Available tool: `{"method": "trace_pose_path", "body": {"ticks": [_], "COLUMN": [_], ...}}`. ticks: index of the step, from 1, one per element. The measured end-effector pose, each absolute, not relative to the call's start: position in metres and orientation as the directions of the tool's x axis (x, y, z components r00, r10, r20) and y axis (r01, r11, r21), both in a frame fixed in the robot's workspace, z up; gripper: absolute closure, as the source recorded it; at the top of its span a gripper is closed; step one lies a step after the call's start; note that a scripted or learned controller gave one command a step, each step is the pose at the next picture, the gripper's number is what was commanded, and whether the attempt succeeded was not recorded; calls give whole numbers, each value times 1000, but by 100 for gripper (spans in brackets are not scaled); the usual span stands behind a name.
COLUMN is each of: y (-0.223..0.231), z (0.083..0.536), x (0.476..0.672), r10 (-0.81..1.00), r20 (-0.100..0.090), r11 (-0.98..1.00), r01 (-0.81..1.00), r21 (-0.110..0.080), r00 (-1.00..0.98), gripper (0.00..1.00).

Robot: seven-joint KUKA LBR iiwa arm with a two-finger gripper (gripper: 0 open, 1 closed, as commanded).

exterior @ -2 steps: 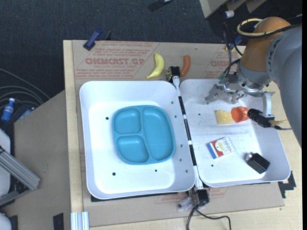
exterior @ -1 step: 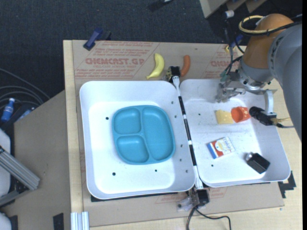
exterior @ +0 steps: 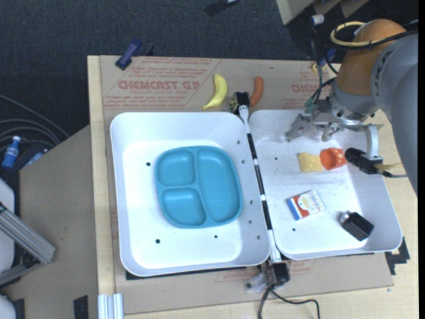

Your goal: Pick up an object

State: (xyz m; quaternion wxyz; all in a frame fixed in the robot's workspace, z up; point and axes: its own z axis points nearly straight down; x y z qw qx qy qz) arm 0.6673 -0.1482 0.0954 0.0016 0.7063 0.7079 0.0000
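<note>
Hand [exterior: 317, 126] above the right bin [exterior: 372, 234], at its 12 o'clock edge.
I cannot tell its state. An orange object [exterior: 332, 157] and a yellow piece [exterior: 308, 161] lie just at 6 o'clock of it; a small box [exterior: 305, 205] and a black block [exterior: 356, 225] are farther down.

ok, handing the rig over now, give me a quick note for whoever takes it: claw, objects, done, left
Claw: over the far end of the right bin, nothing visibly between its fingers; open or shut not clear from this angle.
Right bin holds a yellow piece touching an orange-red piece, a small card box and a black block.
Left bin holds a blue divided tray.
Banana and orange carrot-like item lie on the board beyond the bins.
Done: nothing picked up.
Left: grasp and lift one object; the yellow and orange-red pieces are nearest the claw.
</note>
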Motion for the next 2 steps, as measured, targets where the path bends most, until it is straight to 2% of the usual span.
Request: {"method": "trace_pose_path", "body": {"ticks": [1,2], "y": [-153,-152], "z": [85,96], "x": [666,667], "r10": [1000,1000], "r20": [0,-2], "r11": [1,2], "r01": [1000,1000], "r21": [-1,2], "r00": [-1,-2], "gripper": [0,100]}}
